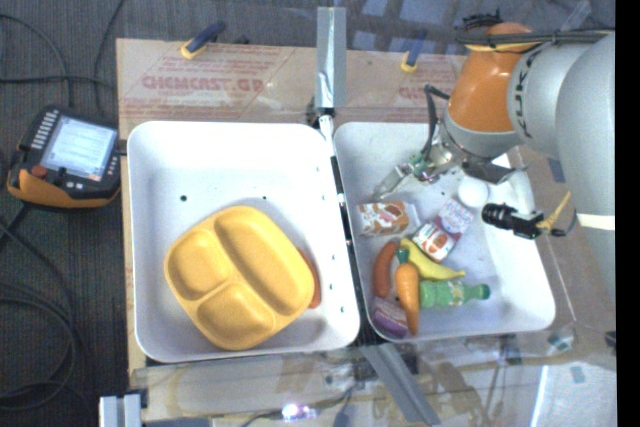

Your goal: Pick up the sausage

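sausage point(384, 268) in rt bin point(540, 300), beside carrot point(407, 289)

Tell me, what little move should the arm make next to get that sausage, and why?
Probably move the gripper toward the near-left part of the right bin and bring it above the sausage. The gripper sits near the bin's far side, apart from the sausage, which lies by the bin's left wall, close beside the carrot and the banana, so a careful approach seems wise.
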`<state>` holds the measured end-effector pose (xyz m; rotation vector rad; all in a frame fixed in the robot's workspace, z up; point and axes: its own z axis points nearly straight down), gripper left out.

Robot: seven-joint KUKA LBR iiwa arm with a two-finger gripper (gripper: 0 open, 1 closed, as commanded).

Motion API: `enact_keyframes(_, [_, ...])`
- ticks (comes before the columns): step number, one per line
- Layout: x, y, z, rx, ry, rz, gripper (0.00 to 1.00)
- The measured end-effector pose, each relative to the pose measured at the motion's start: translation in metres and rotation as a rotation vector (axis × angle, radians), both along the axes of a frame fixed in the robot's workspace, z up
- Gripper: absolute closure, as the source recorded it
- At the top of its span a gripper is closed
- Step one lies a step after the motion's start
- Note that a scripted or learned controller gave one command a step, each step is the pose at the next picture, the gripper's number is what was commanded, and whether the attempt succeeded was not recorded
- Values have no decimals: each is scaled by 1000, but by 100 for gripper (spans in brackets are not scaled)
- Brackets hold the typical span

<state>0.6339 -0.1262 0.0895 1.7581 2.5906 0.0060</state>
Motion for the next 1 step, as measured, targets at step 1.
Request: enact_keyframes(1, [-90, 11, 1, 1, 0, -80, 0])
